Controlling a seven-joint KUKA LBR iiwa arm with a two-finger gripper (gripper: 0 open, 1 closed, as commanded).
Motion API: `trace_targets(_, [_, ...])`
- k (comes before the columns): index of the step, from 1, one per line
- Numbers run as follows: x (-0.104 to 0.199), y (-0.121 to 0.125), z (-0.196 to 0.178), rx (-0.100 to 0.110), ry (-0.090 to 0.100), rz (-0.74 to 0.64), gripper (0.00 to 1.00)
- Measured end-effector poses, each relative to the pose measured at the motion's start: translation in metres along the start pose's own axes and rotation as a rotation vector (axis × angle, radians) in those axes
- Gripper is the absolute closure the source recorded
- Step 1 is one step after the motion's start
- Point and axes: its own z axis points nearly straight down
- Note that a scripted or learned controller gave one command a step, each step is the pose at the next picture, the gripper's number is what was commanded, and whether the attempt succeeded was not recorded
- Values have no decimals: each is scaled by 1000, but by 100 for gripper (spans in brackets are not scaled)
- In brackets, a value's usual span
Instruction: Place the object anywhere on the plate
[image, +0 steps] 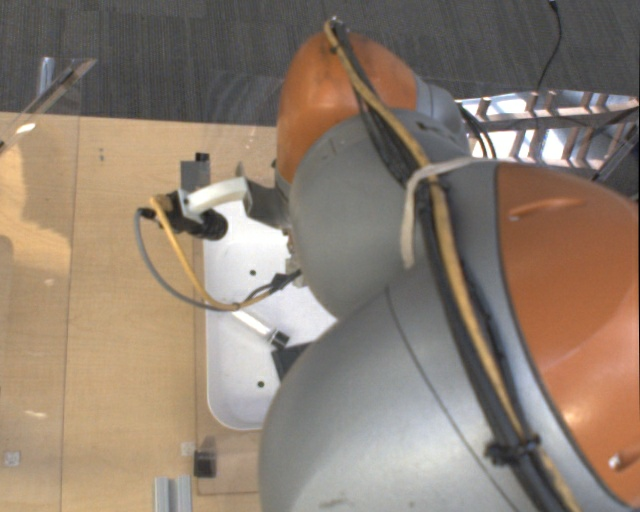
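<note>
Looking down at a white bin (226, 398) near 8 o'clock, covered mostly by the grey arm (380, 220) from 3 o'clock. Cannot tell the claw's state, nor where object or plate lies. Could release off-plate if misaligned underneath.

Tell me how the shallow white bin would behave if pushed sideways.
The shallow white bin looks moulded and rigid, so it would probably not flex. A small black block by its near corner seems to pin it, so it may not slide.
</note>
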Motion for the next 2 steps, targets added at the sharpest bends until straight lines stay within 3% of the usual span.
trace_targets(1, [-37,-7,110,-1,-6,1,100])
trace_targets(2, [-8,3,-76,-2,1,-183,100])
